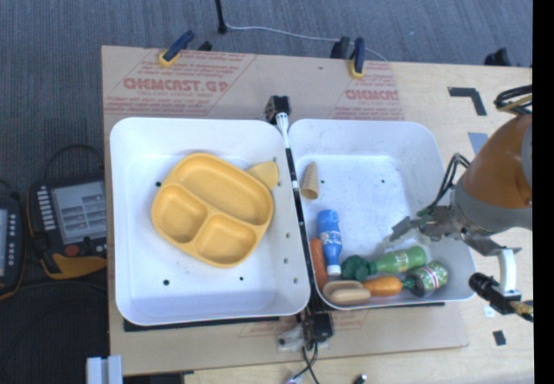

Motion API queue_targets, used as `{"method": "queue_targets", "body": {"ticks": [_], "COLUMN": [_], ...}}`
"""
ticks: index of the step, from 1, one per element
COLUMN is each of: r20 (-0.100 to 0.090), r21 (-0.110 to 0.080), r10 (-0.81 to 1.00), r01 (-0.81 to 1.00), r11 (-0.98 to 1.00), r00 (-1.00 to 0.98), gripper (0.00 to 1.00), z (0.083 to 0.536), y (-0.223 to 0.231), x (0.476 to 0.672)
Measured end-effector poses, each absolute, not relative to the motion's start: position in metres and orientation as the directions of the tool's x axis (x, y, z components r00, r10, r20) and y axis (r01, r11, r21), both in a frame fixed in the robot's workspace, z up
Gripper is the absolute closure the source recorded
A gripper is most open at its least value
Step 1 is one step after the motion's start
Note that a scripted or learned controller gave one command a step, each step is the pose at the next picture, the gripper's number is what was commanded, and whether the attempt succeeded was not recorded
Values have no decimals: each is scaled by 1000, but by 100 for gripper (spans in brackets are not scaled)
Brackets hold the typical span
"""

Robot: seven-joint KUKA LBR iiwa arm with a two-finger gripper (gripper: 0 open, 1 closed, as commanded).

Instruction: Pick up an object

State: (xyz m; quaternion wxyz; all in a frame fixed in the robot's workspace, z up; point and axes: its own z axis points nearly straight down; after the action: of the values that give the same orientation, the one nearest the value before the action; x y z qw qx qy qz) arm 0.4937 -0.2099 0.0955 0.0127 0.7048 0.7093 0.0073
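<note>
The arm comes in from the right, and my gripper [417, 231] hangs low over the right side of the right bin [381, 144]. It is just above and slightly right of a green bottle [400, 259], which lies on its side. Beside the bottle lie a green can [428, 277], an orange carrot [383, 286], a hot dog bun [344, 291] and a dark green vegetable [355, 268]. A blue bottle [328, 235] and an ice cream cone [309, 181] lie along the bin's left wall. Nothing shows between the gripper and the toys.
The left bin [138, 157] holds a yellow divided plate [212, 208] with a yellow wedge [266, 172] at its upper right. An orange stick-shaped toy [318, 259] lies against the divider. Clamps [357, 58] hold the board's far edge.
</note>
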Motion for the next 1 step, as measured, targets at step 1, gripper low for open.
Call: {"method": "queue_targets", "body": {"ticks": [1], "r20": [8], "r21": [23], "r10": [1000], "r01": [1000], "r11": [12], "r00": [-13], "gripper": [0], "z": [96], "y": [-217], "x": [495]}}
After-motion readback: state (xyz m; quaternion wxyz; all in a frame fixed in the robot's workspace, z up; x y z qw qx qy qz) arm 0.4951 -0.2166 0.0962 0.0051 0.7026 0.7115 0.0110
